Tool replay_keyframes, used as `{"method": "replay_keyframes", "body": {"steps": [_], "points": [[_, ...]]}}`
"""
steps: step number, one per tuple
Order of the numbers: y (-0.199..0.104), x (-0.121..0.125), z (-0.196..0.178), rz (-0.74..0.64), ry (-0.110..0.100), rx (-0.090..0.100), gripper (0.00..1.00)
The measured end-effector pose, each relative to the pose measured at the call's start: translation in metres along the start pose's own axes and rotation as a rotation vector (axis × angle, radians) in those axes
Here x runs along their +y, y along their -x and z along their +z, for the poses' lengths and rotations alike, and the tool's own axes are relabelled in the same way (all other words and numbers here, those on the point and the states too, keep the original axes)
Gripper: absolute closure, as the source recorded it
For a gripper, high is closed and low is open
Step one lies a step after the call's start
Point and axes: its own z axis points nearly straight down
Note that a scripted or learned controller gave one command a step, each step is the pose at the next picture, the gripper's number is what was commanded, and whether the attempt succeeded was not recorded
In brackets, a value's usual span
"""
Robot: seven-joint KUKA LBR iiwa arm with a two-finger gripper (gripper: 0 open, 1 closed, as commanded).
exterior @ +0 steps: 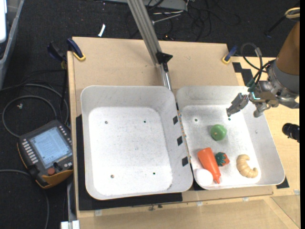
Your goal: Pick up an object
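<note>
The right bin (205, 97) holds a green round fruit (218, 132), an orange carrot-shaped toy (209, 163) with a white end, a small red and green piece (222, 159) and a beige croissant-shaped toy (247, 166). My gripper (248, 105) hangs over the bin's upper right part, above and to the right of the green fruit. Its two fingers stand spread apart with nothing between them.
The left bin (95, 99) lies beside the right one on a wooden bench. A metal pole (145, 25) slants in from the top to the bins' junction. A teach pendant (46, 149) lies on the floor at the left. Clamps sit at the bench corners.
</note>
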Motion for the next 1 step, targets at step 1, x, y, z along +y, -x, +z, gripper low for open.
{"method": "replay_keyframes", "body": {"steps": [1], "points": [[0.0001,0.0005,-0.0017,0.001,0.003,-0.001,0.00]]}}
